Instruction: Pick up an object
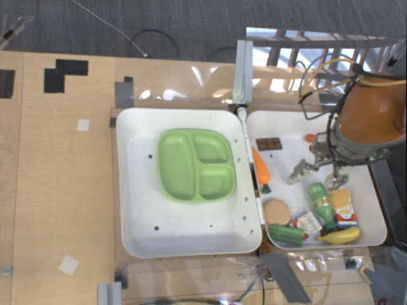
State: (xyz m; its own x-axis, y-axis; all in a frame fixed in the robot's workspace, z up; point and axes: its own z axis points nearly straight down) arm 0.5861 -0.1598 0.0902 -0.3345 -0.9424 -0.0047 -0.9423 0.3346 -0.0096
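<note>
**Arm poised over the right bin, nothing lifted yet**

You are looking down at a slant on a wooden bench with two shallow white bins side by side. The left bin (137, 234) holds a light green divided plate (195, 165) lying flat near its middle. The right bin (379, 234) holds the loose items you can pick from.

Along the right bin's left wall lies a toy carrot (260, 166), with a small brown chocolate bar (268, 144) just above it. Near the front edge sit a round tan disc (276, 211), a green cucumber-like piece (286, 234), a small printed packet (310, 223), a green bottle (320, 201), a yellow and red carton (343, 208) and a banana (339, 236), all crowded close together, some touching.

The arm comes in from the right, its orange band large in view. The gripper (316, 168) hangs over the middle of the right bin, with metal fingers (299, 171) that look spread apart and with nothing between them. It is just above the green bottle and the carton, though you cannot tell its height over them.

By this view the pick is not yet done: every item lies in the bin. What is left is to descend onto one, close on it and lift.
</note>
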